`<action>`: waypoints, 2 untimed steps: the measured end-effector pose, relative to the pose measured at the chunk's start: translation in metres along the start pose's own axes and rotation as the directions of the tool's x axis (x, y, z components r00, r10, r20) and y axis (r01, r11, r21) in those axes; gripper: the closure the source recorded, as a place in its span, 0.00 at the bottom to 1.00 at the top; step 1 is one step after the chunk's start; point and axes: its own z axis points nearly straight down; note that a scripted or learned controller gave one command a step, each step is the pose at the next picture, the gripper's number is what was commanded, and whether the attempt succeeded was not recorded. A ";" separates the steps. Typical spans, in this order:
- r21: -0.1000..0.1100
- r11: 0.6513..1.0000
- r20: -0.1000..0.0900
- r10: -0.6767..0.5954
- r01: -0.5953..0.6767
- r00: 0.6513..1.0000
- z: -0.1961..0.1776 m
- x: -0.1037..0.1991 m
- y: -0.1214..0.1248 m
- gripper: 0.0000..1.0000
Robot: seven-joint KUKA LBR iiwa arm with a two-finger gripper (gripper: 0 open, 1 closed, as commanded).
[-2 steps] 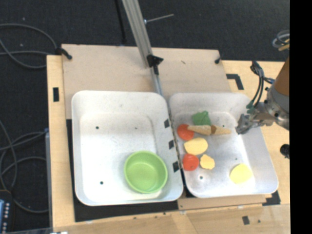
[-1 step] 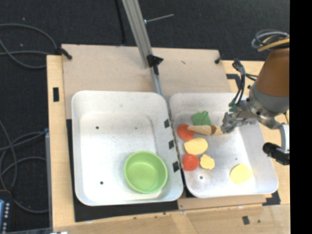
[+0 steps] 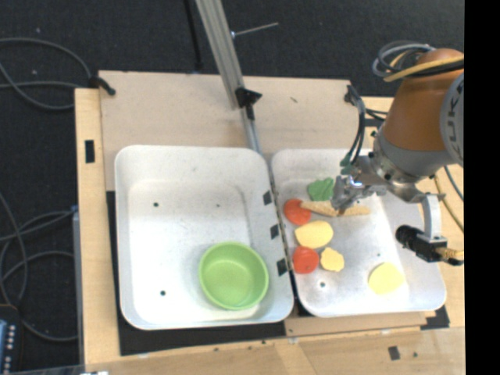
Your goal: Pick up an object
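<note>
Grey-and-orange arm [image 3: 422, 123] is cut off at the frame's right side, upper links not visible. Its wrist hides the far right stretch of the right white bin [image 3: 406, 299]. Two-finger gripper [image 3: 344, 198] is too small and cluttered to read: can't tell finger spacing or whether anything sits between the fingers. Thin tan stick-shaped piece [image 3: 320, 208] runs under the gripper, so its right end is partly covered. Green leafy-looking item [image 3: 319, 187] is partly masked by the gripper; shape unclear. Slanted aluminium rail [image 3: 223, 45] is cut by the top edge. Black cables [image 3: 31, 69] on the left run out of frame.
</note>
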 end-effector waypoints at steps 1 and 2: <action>0.002 1.000 0.000 0.000 0.000 1.000 0.004 0.062 0.008 1.00; 0.002 1.000 -0.001 0.000 0.000 1.000 -0.008 0.112 0.010 1.00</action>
